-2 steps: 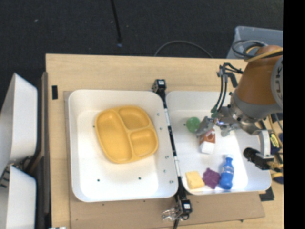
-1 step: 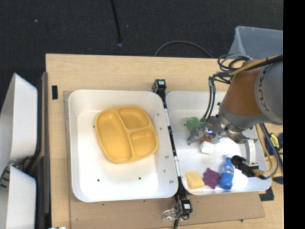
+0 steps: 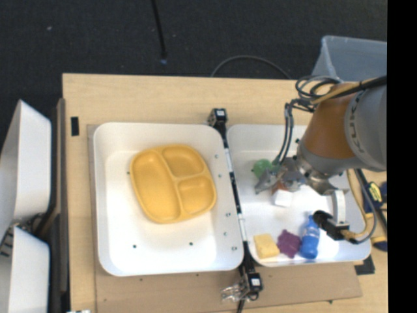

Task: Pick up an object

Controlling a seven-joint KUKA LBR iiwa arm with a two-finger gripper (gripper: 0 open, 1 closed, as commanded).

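The gripper point(image 3: 279, 182), its grip impossible to tell, hangs mid right bin point(image 3: 242, 150) beside a green toy point(image 3: 262, 167), with open floor along the bin's left edge.

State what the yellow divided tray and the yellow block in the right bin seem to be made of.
Yellow divided tray: likely moulded plastic, smooth with a soft sheen and rounded compartment ridges.
Yellow block: possibly foam or sponge, matte and paler; too small to be sure.

Yellow divided tray point(image 3: 173, 182) in left bin point(image 3: 114, 250)
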